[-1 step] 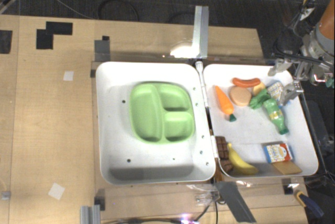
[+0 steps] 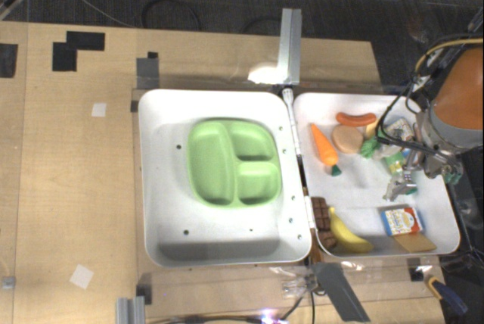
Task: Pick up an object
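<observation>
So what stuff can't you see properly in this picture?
- Pincer: too small to tell whether it is open or shut.
- Green toy: half hidden behind the arm and black cables.
- Small box: its label is too tiny to read.
- Chocolate bar: partly covered by the banana.

My gripper [image 2: 399, 188] hangs over the right bin [image 2: 363, 216], just above the small blue carton [image 2: 400, 221]. From that carton, the banana [image 2: 348, 233] lies left, the carrot [image 2: 325, 147] up-left, the sausage [image 2: 355, 118] farther up. The green divided tray [image 2: 233, 162] sits in the left bin [image 2: 162, 186].
</observation>
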{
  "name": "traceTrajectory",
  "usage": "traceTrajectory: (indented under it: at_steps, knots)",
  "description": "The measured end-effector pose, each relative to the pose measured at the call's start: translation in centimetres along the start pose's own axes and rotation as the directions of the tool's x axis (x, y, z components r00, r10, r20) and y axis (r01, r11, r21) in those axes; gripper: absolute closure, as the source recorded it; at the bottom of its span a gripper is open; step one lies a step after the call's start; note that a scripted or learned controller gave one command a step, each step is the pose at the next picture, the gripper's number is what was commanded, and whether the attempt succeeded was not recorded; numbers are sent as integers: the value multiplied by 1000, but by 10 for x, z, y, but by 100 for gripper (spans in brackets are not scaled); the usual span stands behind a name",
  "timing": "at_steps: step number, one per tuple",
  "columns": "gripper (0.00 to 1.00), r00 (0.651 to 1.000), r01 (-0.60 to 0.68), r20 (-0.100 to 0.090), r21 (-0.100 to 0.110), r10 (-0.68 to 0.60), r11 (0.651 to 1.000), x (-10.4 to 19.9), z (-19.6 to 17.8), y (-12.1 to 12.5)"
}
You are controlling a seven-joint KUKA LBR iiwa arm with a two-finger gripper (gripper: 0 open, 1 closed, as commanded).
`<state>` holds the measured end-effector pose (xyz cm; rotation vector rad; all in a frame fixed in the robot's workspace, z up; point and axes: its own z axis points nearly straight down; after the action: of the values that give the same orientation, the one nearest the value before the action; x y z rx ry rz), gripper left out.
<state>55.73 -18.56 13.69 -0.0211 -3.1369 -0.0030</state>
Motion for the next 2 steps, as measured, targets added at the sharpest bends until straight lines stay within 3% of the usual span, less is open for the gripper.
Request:
traceTrajectory:
  at_steps: [1,2]
  knots:
    - [0,999,-38,21,1,38,999,-23,47,77]
    - [0,982,-186,22,0,186,983,-6,47,102]
